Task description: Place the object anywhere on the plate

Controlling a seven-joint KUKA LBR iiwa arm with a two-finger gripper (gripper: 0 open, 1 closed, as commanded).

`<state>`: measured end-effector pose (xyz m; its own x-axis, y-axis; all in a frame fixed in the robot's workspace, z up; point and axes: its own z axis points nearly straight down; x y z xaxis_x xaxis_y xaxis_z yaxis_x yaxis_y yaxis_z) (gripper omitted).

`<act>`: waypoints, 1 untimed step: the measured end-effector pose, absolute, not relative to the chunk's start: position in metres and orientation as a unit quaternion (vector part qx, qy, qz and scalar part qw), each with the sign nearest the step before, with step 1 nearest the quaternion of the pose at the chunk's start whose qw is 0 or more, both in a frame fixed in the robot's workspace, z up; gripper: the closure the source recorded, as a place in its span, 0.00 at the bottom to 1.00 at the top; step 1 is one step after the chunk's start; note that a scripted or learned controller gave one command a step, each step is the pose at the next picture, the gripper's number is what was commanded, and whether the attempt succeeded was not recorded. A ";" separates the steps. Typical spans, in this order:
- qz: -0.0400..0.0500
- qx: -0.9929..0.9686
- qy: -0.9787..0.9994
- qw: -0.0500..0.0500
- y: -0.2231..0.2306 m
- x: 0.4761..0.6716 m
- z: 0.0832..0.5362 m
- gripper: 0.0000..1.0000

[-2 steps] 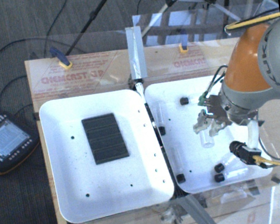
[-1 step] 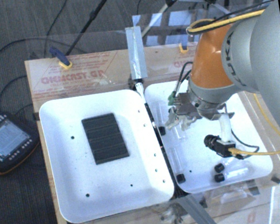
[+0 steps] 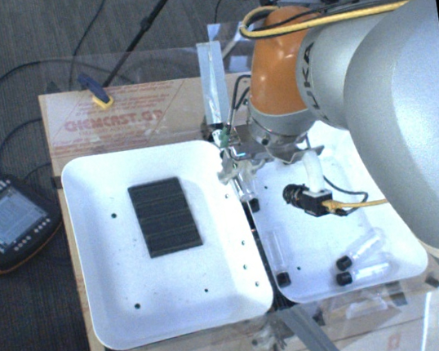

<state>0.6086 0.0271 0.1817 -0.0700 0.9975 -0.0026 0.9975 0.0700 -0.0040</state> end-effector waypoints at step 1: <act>0.002 -0.685 -0.729 0.000 0.091 0.617 0.224 1.00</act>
<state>0.6166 0.0915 0.2239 -0.0623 0.9981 -0.0025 0.9981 0.0623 -0.0034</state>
